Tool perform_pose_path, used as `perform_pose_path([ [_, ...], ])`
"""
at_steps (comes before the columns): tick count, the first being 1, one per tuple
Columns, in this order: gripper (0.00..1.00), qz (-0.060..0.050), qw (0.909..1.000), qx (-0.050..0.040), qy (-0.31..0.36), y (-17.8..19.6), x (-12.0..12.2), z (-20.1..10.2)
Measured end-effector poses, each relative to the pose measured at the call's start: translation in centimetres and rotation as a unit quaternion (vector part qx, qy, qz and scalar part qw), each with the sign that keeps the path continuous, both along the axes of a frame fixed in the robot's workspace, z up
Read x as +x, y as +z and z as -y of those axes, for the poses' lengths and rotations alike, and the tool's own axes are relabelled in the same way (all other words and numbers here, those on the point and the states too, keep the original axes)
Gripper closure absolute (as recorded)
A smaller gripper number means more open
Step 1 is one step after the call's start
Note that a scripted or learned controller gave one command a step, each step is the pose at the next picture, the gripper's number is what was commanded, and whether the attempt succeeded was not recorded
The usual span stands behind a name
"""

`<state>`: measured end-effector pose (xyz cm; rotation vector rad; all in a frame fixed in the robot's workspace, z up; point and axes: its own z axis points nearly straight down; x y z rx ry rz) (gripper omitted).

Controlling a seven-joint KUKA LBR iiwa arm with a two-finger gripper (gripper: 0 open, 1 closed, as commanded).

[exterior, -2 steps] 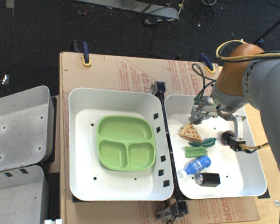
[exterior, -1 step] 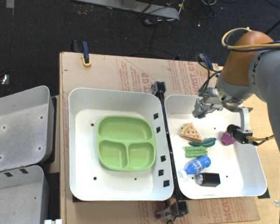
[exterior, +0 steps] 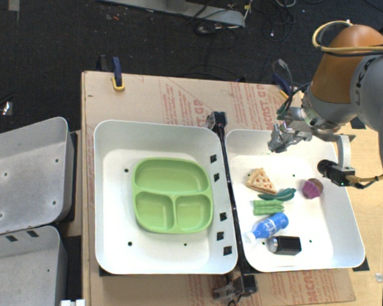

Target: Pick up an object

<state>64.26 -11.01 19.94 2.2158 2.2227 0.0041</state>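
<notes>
The gripper (exterior: 280, 142) hangs over the far edge of the right bin (exterior: 351, 218), below the arm's orange band (exterior: 342, 64); whether it is released or clenched cannot be told, and nothing is seen in it. The candidate objects lie in that bin, nearer the camera than the gripper: a waffle-patterned wedge (exterior: 260, 181) closest below it, a green pod-shaped piece (exterior: 278, 194) and a green ridged block (exterior: 268, 207) just beyond, then a blue bottle (exterior: 269, 225) and a black box (exterior: 288, 244) farthest from it. A purple item (exterior: 312, 188) sits below and to the gripper's right in view. To its left, the left bin (exterior: 106, 196) holds a green divided plate (exterior: 172, 195). Both bins rest on a tabletop (exterior: 162, 96) of printed brown board, clamped at the far edge with a yellow-tipped clamp (exterior: 117, 75). The floor (exterior: 44, 33) is dark carpet, with cables (exterior: 275, 19) beyond the tabletop. Two grey metal trays (exterior: 24, 172) stand far left.
</notes>
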Motion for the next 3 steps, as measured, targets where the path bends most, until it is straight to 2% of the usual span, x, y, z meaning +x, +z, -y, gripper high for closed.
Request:
perform_pose_path([
  [1,1.0,0.0,1.0,-0.0003,0.0,3.0,0.1,0.0],
  [3,1.0,-0.003,1.0,0.0004,0.001,4.7,-2.3,-9.9],
])
